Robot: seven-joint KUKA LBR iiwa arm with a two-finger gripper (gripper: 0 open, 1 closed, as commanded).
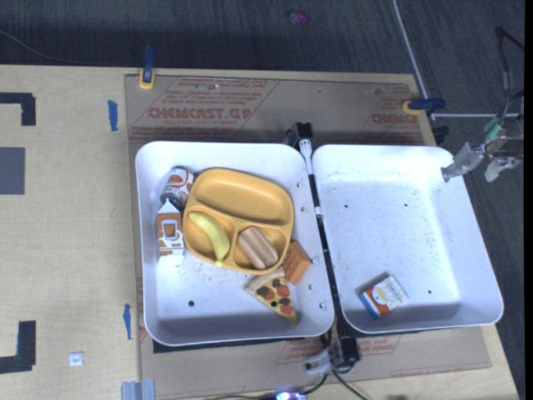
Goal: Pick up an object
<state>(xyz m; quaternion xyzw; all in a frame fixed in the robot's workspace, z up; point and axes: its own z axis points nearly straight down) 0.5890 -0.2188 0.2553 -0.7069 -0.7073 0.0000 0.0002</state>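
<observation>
Gripper [487, 152]: we are seeing it at the right edge of the camera view, hovering just past the upper right corner of the right bin [433, 311]; it is small and partly cut off there.
Fingers: we are not able to tell whether they are apart or together; nothing is showing between them.
Right bin contents: we are noting one small carton [382, 295], white with orange and blue print, lying flat near the bin's lower wall, well apart from the gripper.
Left bin [166, 319] contents: we are logging a yellow divided plate [241, 192] holding a banana [211, 236] and a hot dog [258, 248] in its lower compartments.
Left bin, beside the plate: a can [175, 187] is touching the plate's upper left rim, a second carton [169, 232] is lying just below the can, a pizza slice [275, 294] is resting below the plate, and an orange-brown piece [296, 262] is sitting at the plate's lower right edge.
Tabletop [67, 182]: it is carrying both bins on a brown board.
Task progress: we are judging that the pick has not begun; every object is lying in a bin and none is lifted.
Remaining: we are expecting that the gripper needs to travel over a bin, descend onto one object, close on it and raise it.
Likely target: the lone small carton is looking easiest, being isolated, though this is our guess.
</observation>
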